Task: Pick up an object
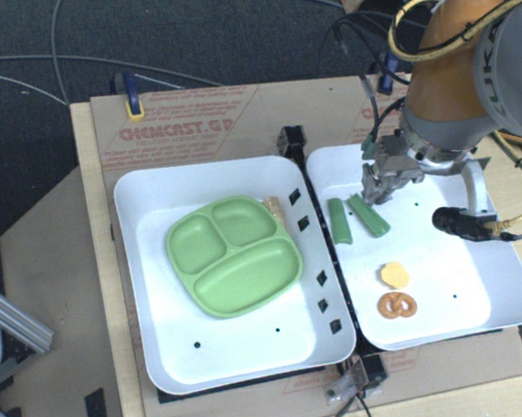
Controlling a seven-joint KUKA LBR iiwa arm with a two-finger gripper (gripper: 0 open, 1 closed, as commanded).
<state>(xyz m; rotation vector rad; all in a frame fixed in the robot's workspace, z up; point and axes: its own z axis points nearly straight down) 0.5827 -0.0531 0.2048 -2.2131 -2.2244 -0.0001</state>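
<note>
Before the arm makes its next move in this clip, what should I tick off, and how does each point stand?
1. Gripper is over the right bin: ok.
2. A target lies close: green stick sits just below the gripper: ok.
3. Target stands apart from its neighbour: second green stick lies beside it with a small gap: ok.
4. Something is held already: cannot tell.
5. Yellow piece and pretzel lie away from the gripper: ok.
6. Green divided plate sits in the left bin, out of the way: ok.
</note>
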